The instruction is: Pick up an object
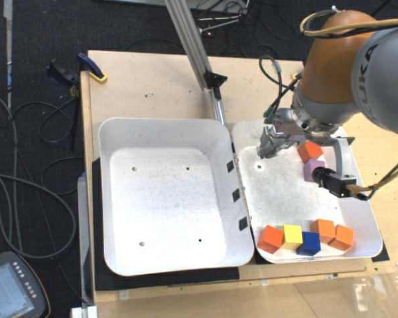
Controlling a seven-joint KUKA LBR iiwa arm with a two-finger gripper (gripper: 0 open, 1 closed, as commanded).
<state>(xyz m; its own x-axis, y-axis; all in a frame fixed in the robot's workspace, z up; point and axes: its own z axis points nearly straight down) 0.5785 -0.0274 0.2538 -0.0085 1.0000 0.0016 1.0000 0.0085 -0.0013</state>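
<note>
My gripper [266,149] hangs over the far left part of the right bin [278,197], low above its floor, with nothing visibly between its fingers. Just right of it lie an orange block [310,152] and a pale purple block [313,169], partly hidden by the wrist. Along the bin's near edge sits a row of blocks: an orange one [271,238], a yellow one [292,234], a blue one [310,244], and two more orange ones [326,229] [344,236].
The left bin [119,138] lies beside the right one, joined by black clips. A slanted metal pole [192,42] crosses the bench's far side. A clamp [86,68] sits at the bench's far left corner.
</note>
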